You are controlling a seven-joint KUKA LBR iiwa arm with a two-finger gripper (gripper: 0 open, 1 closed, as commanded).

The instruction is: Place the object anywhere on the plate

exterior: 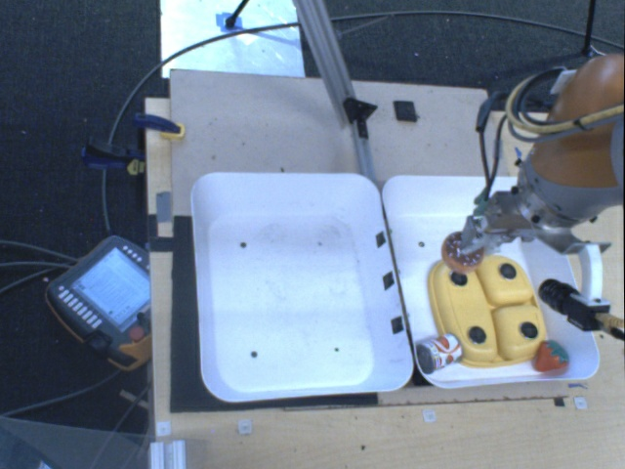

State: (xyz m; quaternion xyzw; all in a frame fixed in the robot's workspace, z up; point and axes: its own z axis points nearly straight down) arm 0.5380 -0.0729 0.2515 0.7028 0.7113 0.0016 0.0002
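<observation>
Doughnut [458, 251], brown with a pale centre, sits at the far left corner of the yellow plate [488, 313], right under my gripper [471, 241]. I see the fingers come down on it, pinching its far edge, though the view is too coarse for me to be sure how firm the grasp is. The plate, a sectioned tray with four wells, lies in the right bin [420, 203], toward its near edge. A small can [438, 352] lies on its side at that bin's near left corner, touching the plate's rim. A red strawberry [552, 357] rests at the near right corner, just beside the plate. The left bin [283, 281] lies alongside. My arm [581, 135] reaches in over the right bin's far right corner.
</observation>
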